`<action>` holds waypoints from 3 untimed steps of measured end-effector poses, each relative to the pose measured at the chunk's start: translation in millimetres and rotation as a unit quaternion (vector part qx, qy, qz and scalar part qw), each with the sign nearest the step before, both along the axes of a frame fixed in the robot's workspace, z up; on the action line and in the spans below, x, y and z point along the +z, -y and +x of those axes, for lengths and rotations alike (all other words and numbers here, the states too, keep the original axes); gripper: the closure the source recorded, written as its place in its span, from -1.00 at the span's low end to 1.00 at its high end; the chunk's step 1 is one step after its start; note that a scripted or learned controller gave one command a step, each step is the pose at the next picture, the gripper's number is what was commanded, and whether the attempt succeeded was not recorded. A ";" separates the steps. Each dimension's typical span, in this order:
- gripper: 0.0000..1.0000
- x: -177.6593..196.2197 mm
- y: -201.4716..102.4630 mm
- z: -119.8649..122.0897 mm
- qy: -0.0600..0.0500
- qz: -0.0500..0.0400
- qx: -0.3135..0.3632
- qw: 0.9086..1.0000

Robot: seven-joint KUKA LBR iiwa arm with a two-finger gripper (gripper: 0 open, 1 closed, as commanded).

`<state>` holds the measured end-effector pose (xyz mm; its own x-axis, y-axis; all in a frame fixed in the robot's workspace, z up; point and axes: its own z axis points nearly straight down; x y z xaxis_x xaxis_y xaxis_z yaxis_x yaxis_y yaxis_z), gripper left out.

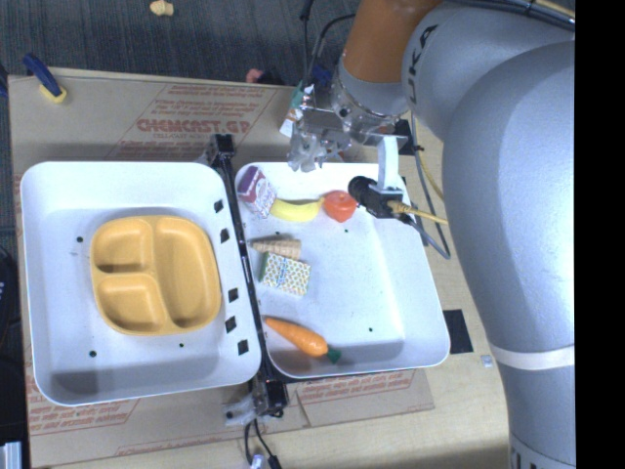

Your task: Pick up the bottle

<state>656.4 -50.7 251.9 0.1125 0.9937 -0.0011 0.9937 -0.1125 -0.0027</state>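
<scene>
Two white bins sit side by side on the bench. At upper centre of the frame, the gripper (311, 151) hangs over the far rim of the right bin (415, 291); whether it is open or closed cannot be told. Nothing is visibly held. The bottle (256, 190), white with a purple label, lies just below and left of the gripper, in the right bin's upper left corner, beside a banana (296, 209). The left bin (49, 291) holds a yellow divided tray (156, 273).

divided plate (154, 272) in left bin (39, 262), carrot (296, 336) at right bin (415, 311) front, banana (296, 209) behind (beside tomato (339, 204))
</scene>
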 end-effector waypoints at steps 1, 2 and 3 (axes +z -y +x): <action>1.00 -60.9 -72.0 -0.9 -0.003 0.000 -0.148 0.989; 1.00 -4.2 -41.9 0.0 0.000 0.000 -0.004 1.000; 1.00 1.9 -113.0 -1.5 -0.001 -0.001 -0.351 0.936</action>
